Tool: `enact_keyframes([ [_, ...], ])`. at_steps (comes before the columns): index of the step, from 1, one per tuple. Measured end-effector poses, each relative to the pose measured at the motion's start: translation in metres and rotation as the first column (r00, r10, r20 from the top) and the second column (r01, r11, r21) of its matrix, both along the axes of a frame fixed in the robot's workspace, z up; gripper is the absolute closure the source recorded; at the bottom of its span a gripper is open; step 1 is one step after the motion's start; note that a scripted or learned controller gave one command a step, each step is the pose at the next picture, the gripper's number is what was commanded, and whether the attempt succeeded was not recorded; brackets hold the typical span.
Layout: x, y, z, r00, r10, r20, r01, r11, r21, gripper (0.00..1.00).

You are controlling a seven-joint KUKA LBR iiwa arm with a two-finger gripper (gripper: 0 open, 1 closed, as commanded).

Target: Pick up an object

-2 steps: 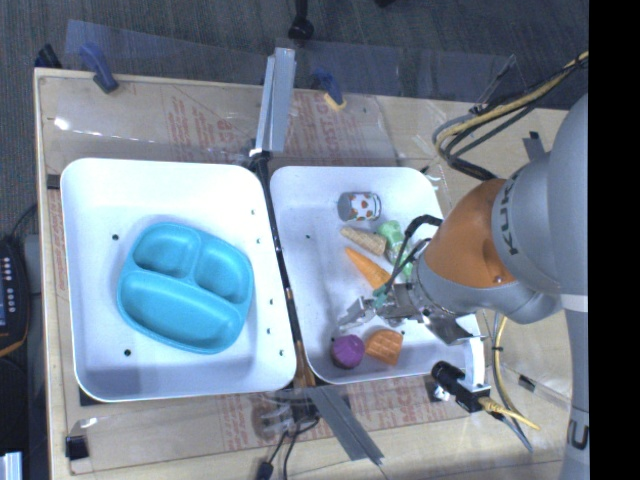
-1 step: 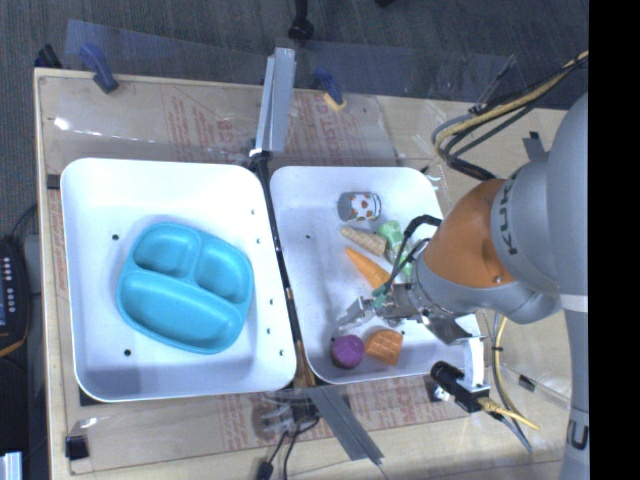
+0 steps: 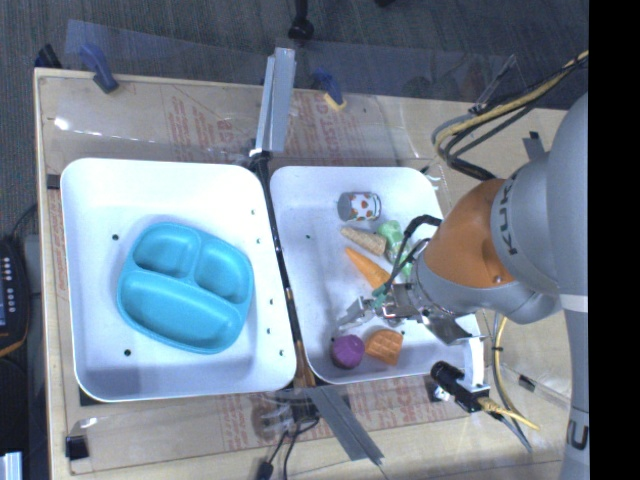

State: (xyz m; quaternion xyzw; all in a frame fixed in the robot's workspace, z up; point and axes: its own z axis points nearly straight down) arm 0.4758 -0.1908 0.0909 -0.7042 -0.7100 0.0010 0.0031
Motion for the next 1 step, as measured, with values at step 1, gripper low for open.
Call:
enact_keyframes([
  [1,-0.0002,0.0064,-0.0002,1.000,0.001,-0.001,-0.001,1.000,0.001,0.00],
])
